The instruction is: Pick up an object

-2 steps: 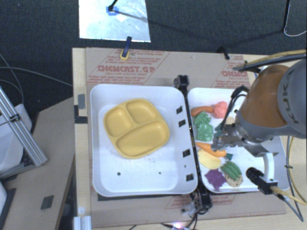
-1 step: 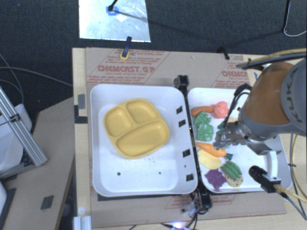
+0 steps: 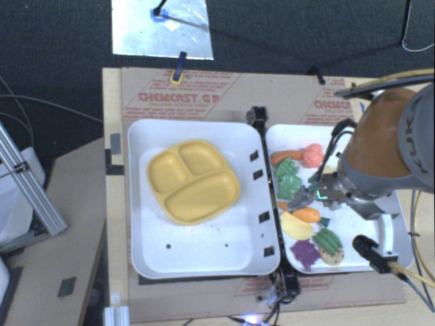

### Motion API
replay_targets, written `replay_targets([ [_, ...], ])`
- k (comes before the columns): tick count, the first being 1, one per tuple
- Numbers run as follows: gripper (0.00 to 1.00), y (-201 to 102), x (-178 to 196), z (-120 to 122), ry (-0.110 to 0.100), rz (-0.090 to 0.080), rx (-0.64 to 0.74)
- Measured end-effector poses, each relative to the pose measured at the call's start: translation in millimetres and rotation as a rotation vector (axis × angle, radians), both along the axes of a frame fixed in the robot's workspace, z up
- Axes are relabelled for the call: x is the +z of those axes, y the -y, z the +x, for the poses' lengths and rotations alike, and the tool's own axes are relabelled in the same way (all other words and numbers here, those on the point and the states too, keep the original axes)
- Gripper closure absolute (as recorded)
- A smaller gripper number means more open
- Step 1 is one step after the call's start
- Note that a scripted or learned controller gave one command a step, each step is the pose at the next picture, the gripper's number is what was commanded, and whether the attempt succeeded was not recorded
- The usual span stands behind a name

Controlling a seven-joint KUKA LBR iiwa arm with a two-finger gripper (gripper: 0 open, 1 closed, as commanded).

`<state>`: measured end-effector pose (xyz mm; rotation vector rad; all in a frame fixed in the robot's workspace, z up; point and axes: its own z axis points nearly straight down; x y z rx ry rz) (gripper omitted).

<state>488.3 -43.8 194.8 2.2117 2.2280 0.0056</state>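
The right bin (image 3: 380, 233) holds several toy foods: an orange carrot (image 3: 283, 157), a pink piece (image 3: 312, 154), a green leafy piece (image 3: 287, 175), an orange piece (image 3: 308, 214), a yellow piece (image 3: 296, 227), a purple piece (image 3: 305, 253) and a green piece (image 3: 328, 239) on a brown one (image 3: 334, 255). My gripper (image 3: 303, 195) reaches in from the right. It hangs low over the bin's left part, between the green leafy piece and the orange piece. The arm hides the bin's far right side.
The left bin (image 3: 204, 250) holds a yellow divided plate (image 3: 194, 180). A black divider with clips (image 3: 266, 182) runs between the bins. A black cylinder on the arm (image 3: 370, 250) sits over the right bin's near corner. A metal frame (image 3: 27, 182) stands at the left.
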Motion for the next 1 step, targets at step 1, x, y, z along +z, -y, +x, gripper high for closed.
replay_targets([
  [1,0.0,-54.4,35.2,-0.5,0.001,0.001,0.003],
])
